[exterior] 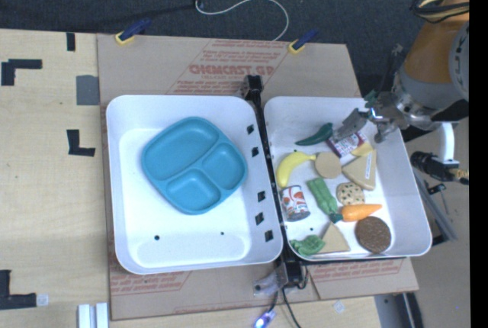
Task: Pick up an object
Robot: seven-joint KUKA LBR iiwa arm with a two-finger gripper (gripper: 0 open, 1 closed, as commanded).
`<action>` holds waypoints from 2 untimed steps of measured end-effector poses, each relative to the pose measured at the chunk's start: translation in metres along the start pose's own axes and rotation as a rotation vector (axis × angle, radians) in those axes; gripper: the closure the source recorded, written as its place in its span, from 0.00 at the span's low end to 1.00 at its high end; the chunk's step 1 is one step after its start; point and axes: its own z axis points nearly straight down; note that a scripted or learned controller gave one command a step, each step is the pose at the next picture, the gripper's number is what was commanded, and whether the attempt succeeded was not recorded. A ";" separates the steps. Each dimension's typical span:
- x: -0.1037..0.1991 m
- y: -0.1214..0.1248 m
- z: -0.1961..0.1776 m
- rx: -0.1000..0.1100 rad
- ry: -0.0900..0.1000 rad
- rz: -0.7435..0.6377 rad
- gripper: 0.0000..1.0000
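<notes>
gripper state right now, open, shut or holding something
gripper: low over the right bin at the toy food pile; whether it is open, shut or holding anything cannot be told.

Two bins sit side by side on the surface [46, 189], touching along their inner walls. The left bin [122, 128] holds a divided tray [194, 164] at its centre. The right bin [404, 197] holds the small items: banana [292, 164] at 9 o'clock, can [295, 201] just below it, carrot [360, 211] and round cookie [374, 233] toward 5 o'clock. The hand [364, 123] hangs over the bin's 1 o'clock corner.
</notes>
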 end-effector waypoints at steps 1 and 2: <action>0.025 -0.035 -0.121 -0.012 -0.002 -0.002 0.00; 0.033 -0.063 -0.331 -0.018 -0.004 -0.001 0.00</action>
